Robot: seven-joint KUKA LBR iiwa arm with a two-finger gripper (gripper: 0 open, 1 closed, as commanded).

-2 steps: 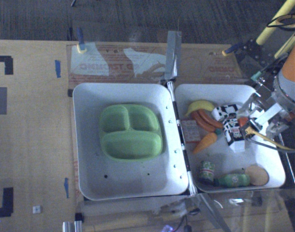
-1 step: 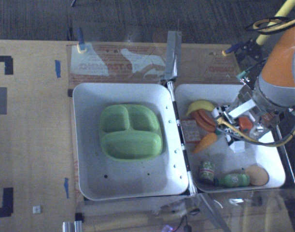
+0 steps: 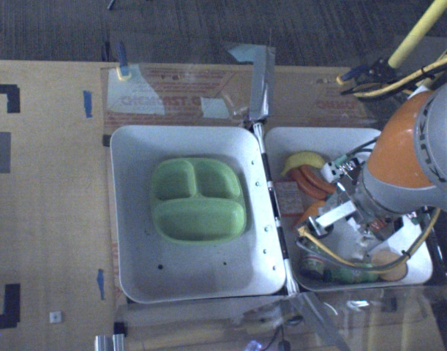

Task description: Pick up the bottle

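- Hanging over the right bin (image 3: 421, 273): pincer (image 3: 367, 236), carried by the grey arm (image 3: 410, 152) with its orange band, which enters from the view's right. The wrist housing and looped yellow cable (image 3: 333, 253) cover much of it from above. Whether it is released or clenched cannot be told, and nothing can be seen held in it.
- Bottle (image 3: 333, 272): lying on its side, dark and green, along the wall of the right bin nearest the camera. It sits below and to the view's left of the pincer, near it, and no contact can be made out. Its right end is partly crossed by the yellow cable.
- Round tan item (image 3: 389, 265): just below the pincer and slightly to the view's right, beside the bottle's right end.
- Yellow item (image 3: 302, 161): curved, at the far end of the right bin, above and well to the view's left of the pincer.
- Orange-red items (image 3: 316, 183): just under the yellow one, between it and the pincer, left of the wrist.
- Left bin (image 3: 135, 269): white, well to the view's left of the pincer, touching the right bin along their shared edge.
- Green divided plate (image 3: 199, 199): lying flat in the middle of the left bin, three compartments facing up.
- Tabletop (image 3: 47, 218): tan board with blue tape marks, under both bins.
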